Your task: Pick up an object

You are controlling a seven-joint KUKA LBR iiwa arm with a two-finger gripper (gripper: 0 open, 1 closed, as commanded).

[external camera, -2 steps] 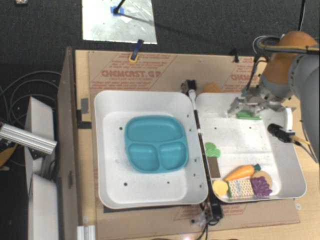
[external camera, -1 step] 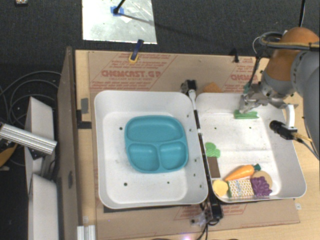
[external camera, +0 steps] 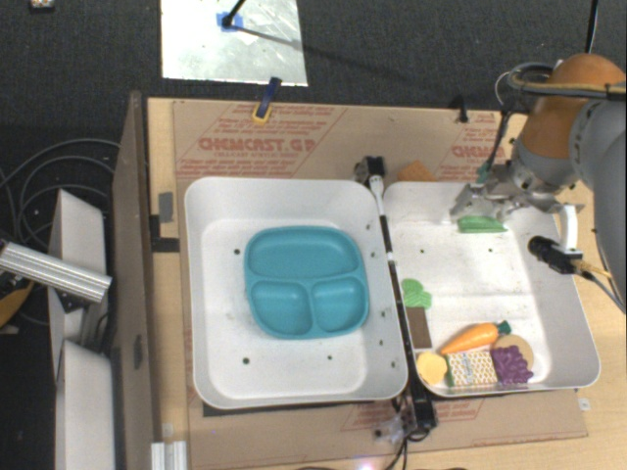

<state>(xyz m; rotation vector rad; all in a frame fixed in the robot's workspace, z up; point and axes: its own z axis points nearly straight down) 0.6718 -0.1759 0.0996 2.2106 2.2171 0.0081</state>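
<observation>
From above, the gripper (external camera: 482,204) sits low over the right bin's (external camera: 480,272) far edge, just above a green piece (external camera: 481,224); whether it grips it I cannot tell. A carrot (external camera: 468,338), grapes (external camera: 511,363) and other toy food crowd the near corner, and a blue tray (external camera: 306,280) lies in the left bin (external camera: 220,360).

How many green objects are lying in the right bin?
2. One flat green piece lies near the far wall of the right bin, just under the gripper. One small green item lies by the bin's left wall. Others may be hidden under the arm.
</observation>
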